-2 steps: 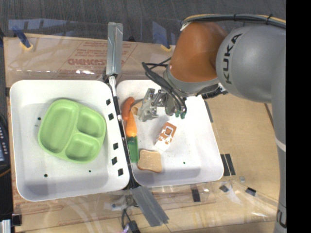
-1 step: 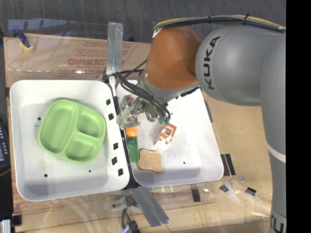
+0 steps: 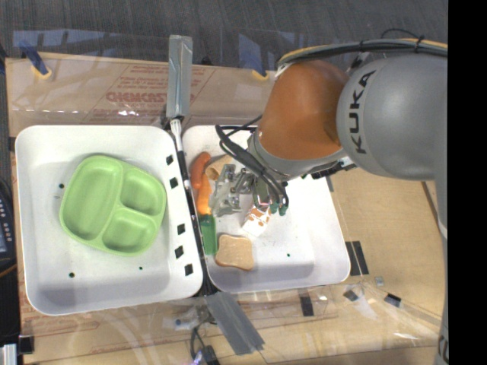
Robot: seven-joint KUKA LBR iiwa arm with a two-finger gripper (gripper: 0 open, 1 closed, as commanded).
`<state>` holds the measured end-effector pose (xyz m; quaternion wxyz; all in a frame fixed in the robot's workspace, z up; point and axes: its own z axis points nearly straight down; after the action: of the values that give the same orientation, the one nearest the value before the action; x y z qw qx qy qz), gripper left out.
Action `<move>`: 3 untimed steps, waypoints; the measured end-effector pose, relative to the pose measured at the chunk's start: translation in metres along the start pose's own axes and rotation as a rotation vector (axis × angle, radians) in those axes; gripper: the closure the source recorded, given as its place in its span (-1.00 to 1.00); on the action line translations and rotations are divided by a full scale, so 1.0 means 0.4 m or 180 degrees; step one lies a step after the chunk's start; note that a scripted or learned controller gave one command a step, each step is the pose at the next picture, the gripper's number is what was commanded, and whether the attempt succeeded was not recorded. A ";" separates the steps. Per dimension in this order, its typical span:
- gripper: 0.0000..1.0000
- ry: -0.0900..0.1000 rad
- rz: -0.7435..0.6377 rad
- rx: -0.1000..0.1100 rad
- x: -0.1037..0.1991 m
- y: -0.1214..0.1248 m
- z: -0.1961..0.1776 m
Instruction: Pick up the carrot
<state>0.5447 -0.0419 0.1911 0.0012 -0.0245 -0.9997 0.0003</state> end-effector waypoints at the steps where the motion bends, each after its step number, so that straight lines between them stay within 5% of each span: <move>1: -1.00 -0.0011 0.0293 -0.0001 -0.158 0.011 -0.001; 2: -1.00 -0.0003 0.0056 0.0000 -0.025 -0.018 0.000; 3: -1.00 -0.0010 0.0040 -0.0001 -0.072 0.099 -0.001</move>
<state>0.5754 -0.0038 0.1915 -0.0003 -0.0308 -0.9995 0.0002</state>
